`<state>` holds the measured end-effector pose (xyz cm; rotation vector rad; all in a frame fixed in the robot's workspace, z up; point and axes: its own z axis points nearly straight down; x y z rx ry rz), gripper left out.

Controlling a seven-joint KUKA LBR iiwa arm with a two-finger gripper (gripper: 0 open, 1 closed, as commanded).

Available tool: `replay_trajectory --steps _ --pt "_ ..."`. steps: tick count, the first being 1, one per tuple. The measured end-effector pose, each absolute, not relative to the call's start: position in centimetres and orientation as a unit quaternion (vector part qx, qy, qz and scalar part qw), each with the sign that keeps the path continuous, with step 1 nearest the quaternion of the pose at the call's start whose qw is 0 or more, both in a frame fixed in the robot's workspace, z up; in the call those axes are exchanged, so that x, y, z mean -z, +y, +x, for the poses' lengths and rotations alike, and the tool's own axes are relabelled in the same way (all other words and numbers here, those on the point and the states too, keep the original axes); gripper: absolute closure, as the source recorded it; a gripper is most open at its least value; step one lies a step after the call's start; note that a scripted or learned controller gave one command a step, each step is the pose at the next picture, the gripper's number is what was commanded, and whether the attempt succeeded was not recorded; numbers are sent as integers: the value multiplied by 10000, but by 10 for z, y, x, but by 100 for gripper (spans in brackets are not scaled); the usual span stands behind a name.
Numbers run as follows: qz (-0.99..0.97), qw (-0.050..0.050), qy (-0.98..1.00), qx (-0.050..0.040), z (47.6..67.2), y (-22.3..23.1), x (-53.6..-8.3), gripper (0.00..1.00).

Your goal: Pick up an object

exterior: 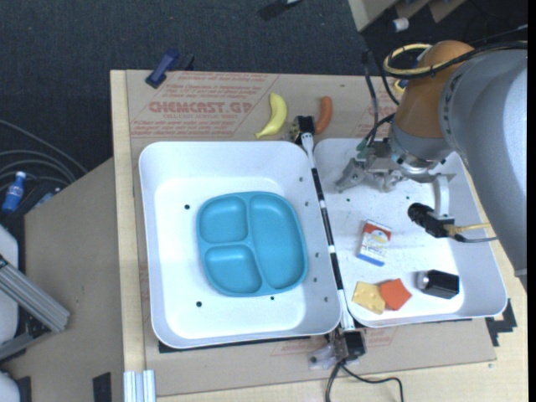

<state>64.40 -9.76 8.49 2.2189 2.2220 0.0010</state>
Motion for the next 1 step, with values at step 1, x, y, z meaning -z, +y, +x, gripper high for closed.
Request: replay_trajectory --steps 1 --pt "7073 -11 7069 7 582 -102 -84 0"
